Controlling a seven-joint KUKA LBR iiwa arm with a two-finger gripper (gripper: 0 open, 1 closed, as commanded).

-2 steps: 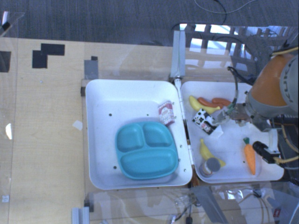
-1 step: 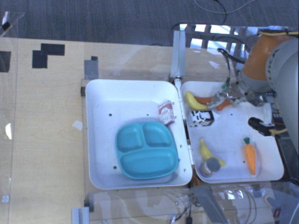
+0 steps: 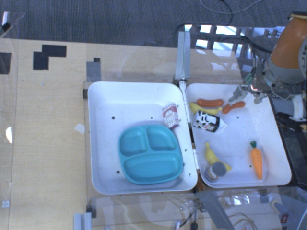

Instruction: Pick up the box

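My arm (image 3: 290, 47) is cut off by the frame's edge at three o'clock, so only the orange band and wrist show. My gripper (image 3: 247, 94) is small and blurred against the right bin's (image 3: 280, 176) rim at twelve o'clock; its fingers blend together. The box (image 3: 170, 115) is too small for its print to be read. A yellow item (image 3: 196, 108) lies partly hidden under the black-and-white carton (image 3: 207, 122).

glossy plastic tray (image 3: 149, 153), smooth white plastic bins (image 3: 103, 128).
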